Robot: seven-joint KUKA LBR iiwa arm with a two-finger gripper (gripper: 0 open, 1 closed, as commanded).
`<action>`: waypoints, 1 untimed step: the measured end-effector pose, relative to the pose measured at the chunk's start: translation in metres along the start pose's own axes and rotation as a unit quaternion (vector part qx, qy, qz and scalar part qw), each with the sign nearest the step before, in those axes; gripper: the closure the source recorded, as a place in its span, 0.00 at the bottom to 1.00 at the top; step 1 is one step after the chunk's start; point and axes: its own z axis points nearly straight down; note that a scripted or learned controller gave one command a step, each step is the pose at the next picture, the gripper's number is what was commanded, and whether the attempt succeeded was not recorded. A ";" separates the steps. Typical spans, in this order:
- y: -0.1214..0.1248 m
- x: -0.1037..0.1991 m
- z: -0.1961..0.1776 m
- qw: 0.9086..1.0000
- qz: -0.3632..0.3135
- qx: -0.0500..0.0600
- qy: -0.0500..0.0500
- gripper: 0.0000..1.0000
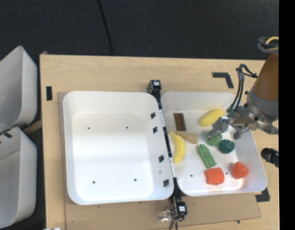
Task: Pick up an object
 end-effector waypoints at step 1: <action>0.065 -0.012 0.133 1.000 0.000 -0.010 -0.002 0.00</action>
